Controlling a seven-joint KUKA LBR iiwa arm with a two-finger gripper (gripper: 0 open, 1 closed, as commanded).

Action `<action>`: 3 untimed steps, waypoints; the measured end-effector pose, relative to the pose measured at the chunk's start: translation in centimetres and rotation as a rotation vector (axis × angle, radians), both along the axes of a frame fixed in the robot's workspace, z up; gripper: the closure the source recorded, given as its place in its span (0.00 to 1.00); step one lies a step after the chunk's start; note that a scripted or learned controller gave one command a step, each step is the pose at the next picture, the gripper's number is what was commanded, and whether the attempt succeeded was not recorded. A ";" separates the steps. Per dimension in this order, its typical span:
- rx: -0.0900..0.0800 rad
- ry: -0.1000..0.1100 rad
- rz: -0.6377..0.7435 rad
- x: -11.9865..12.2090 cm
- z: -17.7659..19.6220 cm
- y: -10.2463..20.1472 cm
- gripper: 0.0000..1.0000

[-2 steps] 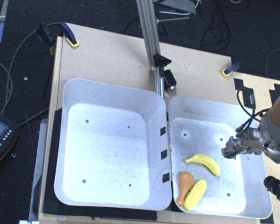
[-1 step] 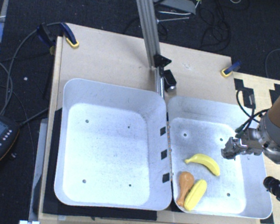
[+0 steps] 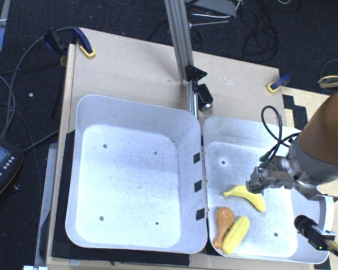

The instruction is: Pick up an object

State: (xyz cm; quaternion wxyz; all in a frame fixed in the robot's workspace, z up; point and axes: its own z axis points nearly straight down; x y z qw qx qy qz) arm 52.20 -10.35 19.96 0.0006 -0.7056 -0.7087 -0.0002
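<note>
A yellow banana (image 3: 246,197) lies in the middle of the right bin (image 3: 227,149). An ear of yellow corn (image 3: 236,233) and an orange chicken-leg-shaped toy (image 3: 223,225) lie side by side near that bin's front edge. My gripper (image 3: 259,180) hangs low over the right bin, just above and to the right of the banana's upper end. Its dark fingers point down at the bin floor, and I cannot make out how they stand.
The left bin (image 3: 130,176) sits beside the right one, sharing a raised middle rim. A slanted metal pole (image 3: 183,40) rises behind the bins. Yellow clamps (image 3: 87,51) mark the bench's back corners. A black fitting (image 3: 310,232) sticks out at the right bin's right edge.
</note>
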 end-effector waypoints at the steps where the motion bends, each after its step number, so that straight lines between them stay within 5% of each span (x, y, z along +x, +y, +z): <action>1: -0.001 -0.001 0.000 0.2 1.5 5.2 1.00; 3: -0.001 -0.002 0.000 -0.2 3.0 16.1 1.00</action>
